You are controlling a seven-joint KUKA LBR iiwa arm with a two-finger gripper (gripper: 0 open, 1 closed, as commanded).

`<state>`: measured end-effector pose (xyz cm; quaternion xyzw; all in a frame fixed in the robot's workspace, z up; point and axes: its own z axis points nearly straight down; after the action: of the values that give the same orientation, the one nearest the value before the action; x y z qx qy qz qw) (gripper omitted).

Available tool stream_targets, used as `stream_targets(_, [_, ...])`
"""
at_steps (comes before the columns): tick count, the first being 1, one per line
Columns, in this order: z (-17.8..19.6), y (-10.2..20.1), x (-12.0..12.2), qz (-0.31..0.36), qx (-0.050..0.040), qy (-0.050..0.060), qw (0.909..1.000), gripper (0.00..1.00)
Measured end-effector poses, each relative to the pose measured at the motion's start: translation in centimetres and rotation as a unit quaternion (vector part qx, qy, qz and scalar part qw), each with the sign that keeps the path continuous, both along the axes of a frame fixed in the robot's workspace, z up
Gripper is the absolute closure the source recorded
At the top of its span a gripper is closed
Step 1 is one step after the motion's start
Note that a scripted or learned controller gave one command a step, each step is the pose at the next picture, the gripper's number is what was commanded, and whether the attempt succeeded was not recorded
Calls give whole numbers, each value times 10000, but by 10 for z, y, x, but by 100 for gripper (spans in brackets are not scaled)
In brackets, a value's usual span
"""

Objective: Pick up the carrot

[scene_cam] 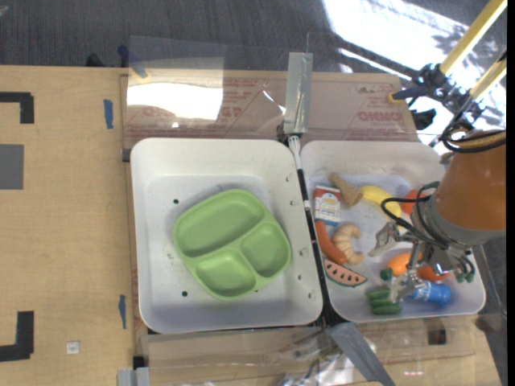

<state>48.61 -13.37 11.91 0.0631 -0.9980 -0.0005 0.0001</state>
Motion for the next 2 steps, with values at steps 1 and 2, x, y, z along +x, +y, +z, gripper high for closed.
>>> stream_targets(1, [-21, 6, 12, 1828, -27, -100, 9831, 0])
stream_targets(2, [-22, -2, 11, 3550, -51, -128, 9348, 0])
